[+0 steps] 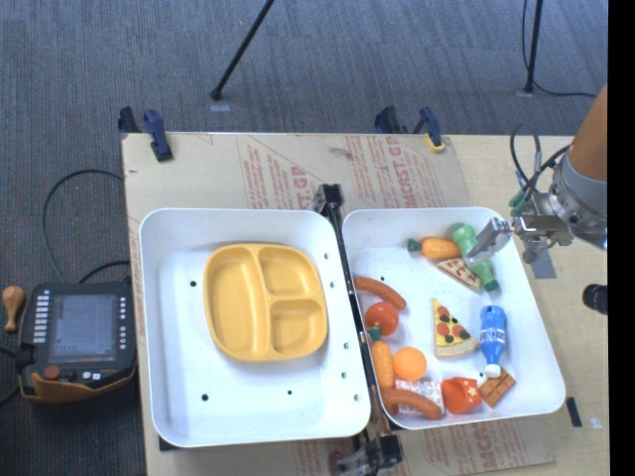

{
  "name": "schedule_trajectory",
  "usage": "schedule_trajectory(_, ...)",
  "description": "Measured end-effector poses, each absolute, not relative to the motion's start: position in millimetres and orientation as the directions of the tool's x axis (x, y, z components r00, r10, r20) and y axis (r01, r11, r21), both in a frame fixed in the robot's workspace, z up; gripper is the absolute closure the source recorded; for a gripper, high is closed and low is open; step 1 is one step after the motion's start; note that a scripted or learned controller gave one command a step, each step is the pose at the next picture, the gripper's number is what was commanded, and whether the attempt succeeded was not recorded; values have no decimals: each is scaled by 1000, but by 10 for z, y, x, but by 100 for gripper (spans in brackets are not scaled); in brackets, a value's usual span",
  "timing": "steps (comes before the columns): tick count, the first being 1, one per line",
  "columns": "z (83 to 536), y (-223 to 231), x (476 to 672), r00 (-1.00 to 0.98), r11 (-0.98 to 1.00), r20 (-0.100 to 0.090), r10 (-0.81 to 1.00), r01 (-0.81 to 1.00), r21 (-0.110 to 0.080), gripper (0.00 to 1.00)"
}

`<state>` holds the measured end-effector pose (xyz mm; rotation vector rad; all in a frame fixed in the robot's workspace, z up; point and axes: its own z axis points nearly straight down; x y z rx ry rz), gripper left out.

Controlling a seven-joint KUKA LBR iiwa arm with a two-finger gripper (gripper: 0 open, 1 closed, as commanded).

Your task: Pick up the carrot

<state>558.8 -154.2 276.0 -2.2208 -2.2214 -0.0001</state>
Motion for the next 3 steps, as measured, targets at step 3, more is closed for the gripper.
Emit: schedule_trajectory(3, 903, -1683, 6460, 408, -408, 6, 913, 913, -1, 0)
